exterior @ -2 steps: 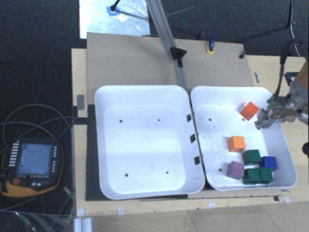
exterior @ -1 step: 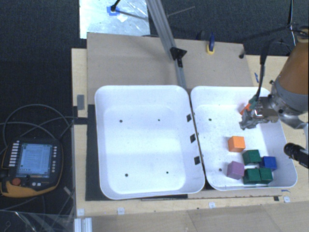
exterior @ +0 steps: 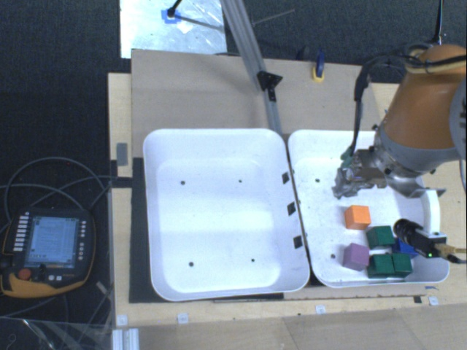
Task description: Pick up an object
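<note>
Blocks number five in the right bin, all lying below the gripper toward the near rim: one orange cube closest beneath it, one purple cube further down, two dark green blocks to the lower right, and a blue block half hidden between them. They look like smooth, matte solid pieces with square faces. The gripper is a grey metal assembly hanging over the bin's bare white floor, apart from every block; whether its fingers are spread or closed cannot be told from this angle, and nothing shows between them. Two shallow white bins with rounded corners sit side by side; the left bin lies well off to the gripper's left. A black connector on the arm overlaps the blocks at lower right. A slanted metal pole rises beyond the bins, and a teach pendant with looping cable lies far to the left.
</note>
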`<state>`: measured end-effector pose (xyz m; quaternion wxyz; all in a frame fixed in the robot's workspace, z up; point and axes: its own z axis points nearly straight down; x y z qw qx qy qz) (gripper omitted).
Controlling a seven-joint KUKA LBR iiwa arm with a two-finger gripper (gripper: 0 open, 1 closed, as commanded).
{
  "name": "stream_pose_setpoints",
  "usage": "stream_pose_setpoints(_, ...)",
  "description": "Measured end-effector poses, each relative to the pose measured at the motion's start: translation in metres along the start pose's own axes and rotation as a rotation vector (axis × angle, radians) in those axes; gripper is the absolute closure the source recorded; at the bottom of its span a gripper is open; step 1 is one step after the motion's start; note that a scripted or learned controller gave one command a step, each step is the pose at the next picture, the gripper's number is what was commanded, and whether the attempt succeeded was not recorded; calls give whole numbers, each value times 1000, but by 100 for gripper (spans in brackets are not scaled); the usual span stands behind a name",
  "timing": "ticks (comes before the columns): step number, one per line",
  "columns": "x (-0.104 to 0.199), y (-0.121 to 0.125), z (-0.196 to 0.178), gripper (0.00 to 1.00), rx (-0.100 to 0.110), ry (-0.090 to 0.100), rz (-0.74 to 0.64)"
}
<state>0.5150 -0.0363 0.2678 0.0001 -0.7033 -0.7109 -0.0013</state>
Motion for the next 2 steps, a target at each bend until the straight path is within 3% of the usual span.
stream_pose_setpoints(1,53,12,17,100,2,0,0)
stream_pose_setpoints(2,103,21,12,100,-1,0,0)
